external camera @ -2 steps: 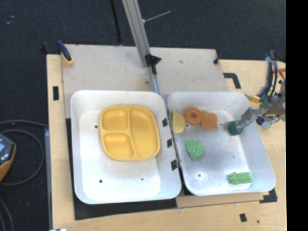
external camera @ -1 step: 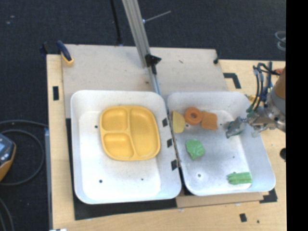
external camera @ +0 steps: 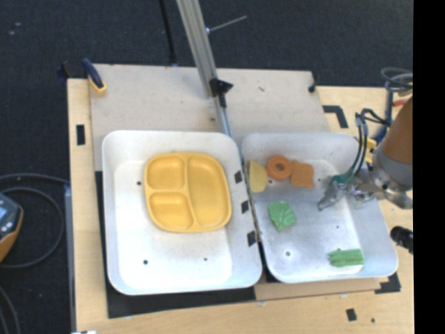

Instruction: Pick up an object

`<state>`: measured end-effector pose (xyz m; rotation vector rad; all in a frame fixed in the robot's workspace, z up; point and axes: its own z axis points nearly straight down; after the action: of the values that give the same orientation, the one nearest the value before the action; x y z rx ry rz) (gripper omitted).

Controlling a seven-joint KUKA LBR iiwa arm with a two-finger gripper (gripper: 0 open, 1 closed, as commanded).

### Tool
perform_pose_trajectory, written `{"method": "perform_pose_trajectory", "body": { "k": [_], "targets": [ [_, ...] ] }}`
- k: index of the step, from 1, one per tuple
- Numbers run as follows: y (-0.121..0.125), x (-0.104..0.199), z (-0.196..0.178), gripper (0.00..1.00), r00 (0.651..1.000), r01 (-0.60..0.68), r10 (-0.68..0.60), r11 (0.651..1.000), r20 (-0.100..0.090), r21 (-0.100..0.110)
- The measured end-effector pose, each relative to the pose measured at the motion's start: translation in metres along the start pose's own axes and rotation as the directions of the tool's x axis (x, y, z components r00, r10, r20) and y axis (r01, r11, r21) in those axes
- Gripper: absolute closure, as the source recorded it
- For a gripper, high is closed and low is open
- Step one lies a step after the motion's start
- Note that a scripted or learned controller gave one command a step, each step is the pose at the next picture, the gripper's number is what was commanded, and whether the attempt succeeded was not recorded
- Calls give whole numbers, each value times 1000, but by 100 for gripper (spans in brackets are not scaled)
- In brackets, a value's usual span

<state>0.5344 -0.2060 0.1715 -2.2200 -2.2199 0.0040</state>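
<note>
Gripper (external camera: 328,199) low at three o'clock in right bin (external camera: 375,239), finger spread unreadable, nothing visibly held; green lump (external camera: 281,215) toward nine o'clock, orange ring (external camera: 279,168) at eleven; risk, I judge: closing between targets, catching nothing.

Nothing to read here — no lettering, labels, brands or numbers legible anywhere on bench, bins or objects.
</note>
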Motion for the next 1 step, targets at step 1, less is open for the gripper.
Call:
{"method": "perform_pose_trajectory", "body": {
  "k": [1],
  "targets": [
    [-10, 3, 50, 0, 1000, 0, 0, 1000, -1, 0]
  ]
}}
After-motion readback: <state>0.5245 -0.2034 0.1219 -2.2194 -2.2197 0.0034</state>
